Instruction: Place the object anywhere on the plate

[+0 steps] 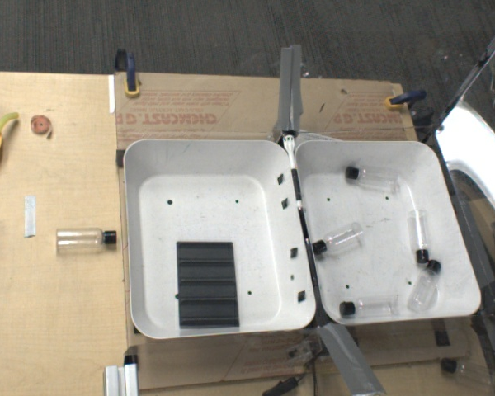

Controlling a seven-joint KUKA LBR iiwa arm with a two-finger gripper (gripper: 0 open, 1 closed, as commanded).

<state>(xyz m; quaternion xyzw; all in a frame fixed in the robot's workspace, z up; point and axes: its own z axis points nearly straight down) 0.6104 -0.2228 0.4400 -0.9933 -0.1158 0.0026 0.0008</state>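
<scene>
the task looks barely begun. the plate, a dark ribbed rectangle, lies flat in the left bin near its front wall, with nothing on it. the objects to choose from, 5 clear vials with black caps, all lie in the right bin: vial 1 near the back, vial 2 by the divider, vial 3 and vial 4 near the right wall, vial 5 at the front. whether the gripper's jaws are open or closed i cannot tell. picking, carrying and placing all remain.
</scene>
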